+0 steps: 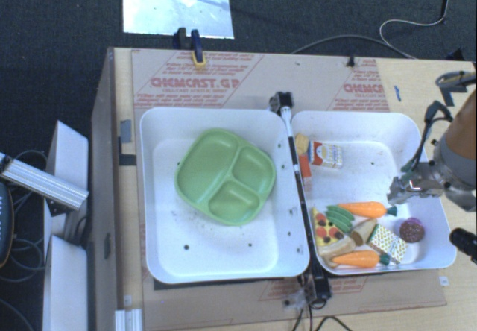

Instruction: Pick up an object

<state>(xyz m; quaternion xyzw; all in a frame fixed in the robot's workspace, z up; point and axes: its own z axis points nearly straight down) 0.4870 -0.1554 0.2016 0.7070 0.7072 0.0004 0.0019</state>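
Observation:
My gripper [397,192] hangs over the right side of the right bin [361,153], coming in from the right edge. Just left of it and below lies an orange toy carrot [361,209], whose green tip almost meets the gripper. A purple round piece [411,229] sits below the gripper. Further toy food crowds the bin's front: a pizza slice [325,227], a green pod [342,217], a bread piece [363,232], a patterned sandwich [388,242] and a second carrot [355,259]. A small white and orange carton [326,153] lies at the bin's back left.
A green divided plate [226,186] rests in the left bin [164,247]. A black and white bar [292,158] runs along the seam between the bins. A clamp [195,45] sits at the bench's back edge. The right bin's middle is bare white floor.

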